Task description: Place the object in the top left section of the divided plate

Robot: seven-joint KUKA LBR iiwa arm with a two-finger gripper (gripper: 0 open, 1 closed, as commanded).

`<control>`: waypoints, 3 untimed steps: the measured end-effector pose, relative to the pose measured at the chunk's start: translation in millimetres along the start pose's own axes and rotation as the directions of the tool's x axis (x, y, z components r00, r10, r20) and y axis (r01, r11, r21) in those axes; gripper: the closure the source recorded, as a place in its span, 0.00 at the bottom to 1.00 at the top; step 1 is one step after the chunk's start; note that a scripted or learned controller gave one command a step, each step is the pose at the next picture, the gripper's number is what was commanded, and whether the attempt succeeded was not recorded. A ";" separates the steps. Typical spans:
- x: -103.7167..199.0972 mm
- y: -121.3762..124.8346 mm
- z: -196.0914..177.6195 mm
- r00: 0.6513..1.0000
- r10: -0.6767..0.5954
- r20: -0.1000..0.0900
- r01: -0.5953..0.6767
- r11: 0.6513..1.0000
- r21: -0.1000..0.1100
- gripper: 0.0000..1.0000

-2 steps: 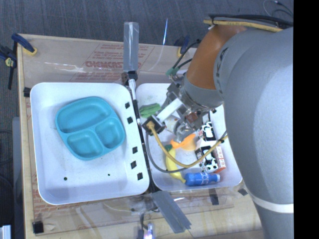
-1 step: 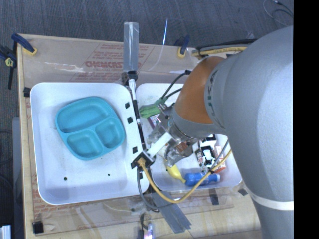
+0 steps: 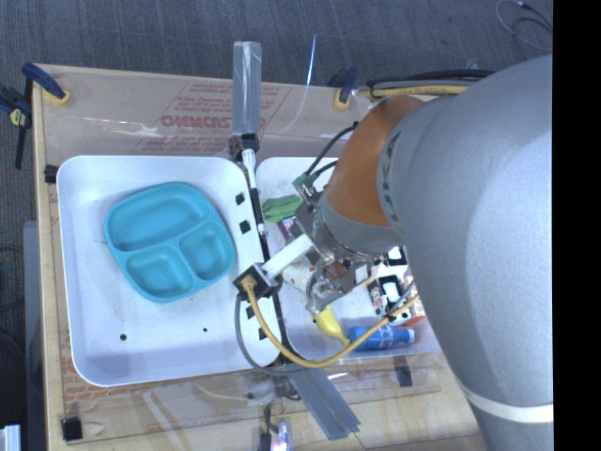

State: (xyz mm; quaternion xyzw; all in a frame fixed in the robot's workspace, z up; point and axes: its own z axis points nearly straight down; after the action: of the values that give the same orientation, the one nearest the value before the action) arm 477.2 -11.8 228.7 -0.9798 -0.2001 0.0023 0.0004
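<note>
A blue divided plate (image 3: 169,241) with three sections lies in the left white bin (image 3: 89,346). Nothing lies in its sections. The grey arm with its orange band (image 3: 371,172) reaches over the right bin (image 3: 282,172). The gripper (image 3: 324,294) hangs low over that bin's contents, its fingers hidden among cables and the wrist. Just below it lies a yellow object (image 3: 328,324), and a blue tube-like object (image 3: 380,335) lies to the right. A green item (image 3: 279,208) shows at the bin's upper left, partly under the arm.
A ridge with black clips (image 3: 252,242) divides the two bins. A yellow cable (image 3: 282,346) loops from the wrist over the ridge. A clear upright post (image 3: 246,87) stands behind the bins. Black-and-white items (image 3: 390,285) lie by the arm.
</note>
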 end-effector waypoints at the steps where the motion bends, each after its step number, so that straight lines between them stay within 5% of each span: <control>1: 1.8 -8.4 39.7 0.994 0.113 0.005 -0.113 0.994 0.004 1.00; 2: 87.0 -16.4 28.2 0.996 0.084 0.004 -0.084 0.996 0.003 1.00; 3: 62.4 -23.3 -2.5 0.994 0.113 0.003 -0.113 0.994 0.003 1.00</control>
State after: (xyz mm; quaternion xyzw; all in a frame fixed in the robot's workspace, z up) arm 525.5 34.0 230.9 -0.9895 -0.1444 0.0041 0.0015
